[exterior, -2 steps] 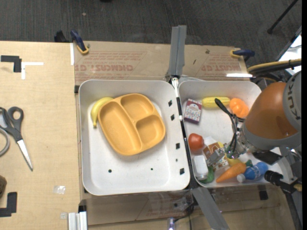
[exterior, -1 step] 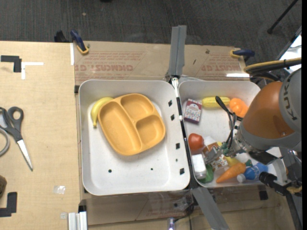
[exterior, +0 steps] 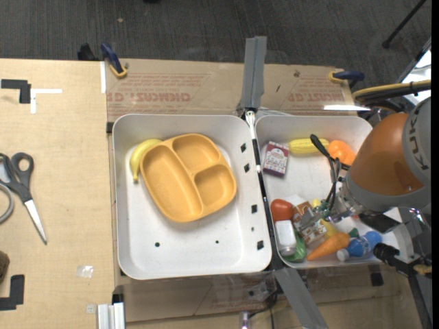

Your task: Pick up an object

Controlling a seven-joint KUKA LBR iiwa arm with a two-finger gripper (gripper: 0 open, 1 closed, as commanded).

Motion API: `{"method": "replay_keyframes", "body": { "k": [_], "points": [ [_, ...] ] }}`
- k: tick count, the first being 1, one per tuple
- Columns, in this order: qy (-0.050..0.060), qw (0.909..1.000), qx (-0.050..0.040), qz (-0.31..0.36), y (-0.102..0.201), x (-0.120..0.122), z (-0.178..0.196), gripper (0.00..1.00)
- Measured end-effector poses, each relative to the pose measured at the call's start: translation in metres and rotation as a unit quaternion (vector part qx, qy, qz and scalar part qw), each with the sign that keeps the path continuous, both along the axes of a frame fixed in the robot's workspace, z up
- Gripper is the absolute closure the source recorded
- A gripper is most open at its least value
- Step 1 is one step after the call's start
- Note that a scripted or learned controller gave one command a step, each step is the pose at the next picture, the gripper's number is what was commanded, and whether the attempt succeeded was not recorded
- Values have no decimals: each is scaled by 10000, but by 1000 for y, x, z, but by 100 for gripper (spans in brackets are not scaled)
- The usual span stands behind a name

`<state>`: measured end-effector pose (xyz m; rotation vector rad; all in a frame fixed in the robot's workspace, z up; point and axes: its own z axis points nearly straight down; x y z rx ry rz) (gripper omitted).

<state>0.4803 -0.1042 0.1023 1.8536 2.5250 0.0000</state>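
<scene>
Gripper (exterior: 317, 218) low over the clutter at the near end of the right bin (exterior: 305, 125), with no object seen between its fingers.

Nearest the camera, along that bin's front wall, lie a white bottle (exterior: 285, 234), an orange carrot (exterior: 328, 245) and a blue item (exterior: 361, 244); the carrot's long axis runs slantwise, from its tip near the bottle out toward the arm's side. The gripper sits just behind and above the carrot, over a crumpled packet (exterior: 312, 228), with a red piece (exterior: 282, 209) just to its left. Whether its fingers are spread or closed I cannot tell; the tool appears tangled in glare and small objects. Farther back rest a purple card box (exterior: 276, 159), a corn cob (exterior: 306, 146) and an orange fruit (exterior: 341, 151). In the left bin (exterior: 178, 262), a yellow divided plate (exterior: 189, 175) lies against a banana (exterior: 141, 155).
</scene>
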Motion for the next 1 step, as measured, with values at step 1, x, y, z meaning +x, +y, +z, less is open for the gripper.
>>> {"method": "replay_keyframes", "body": {
  "k": [1],
  "points": [
    [43, 9979, 18, -645, 45, 27, 134, 100]
  ]
}}
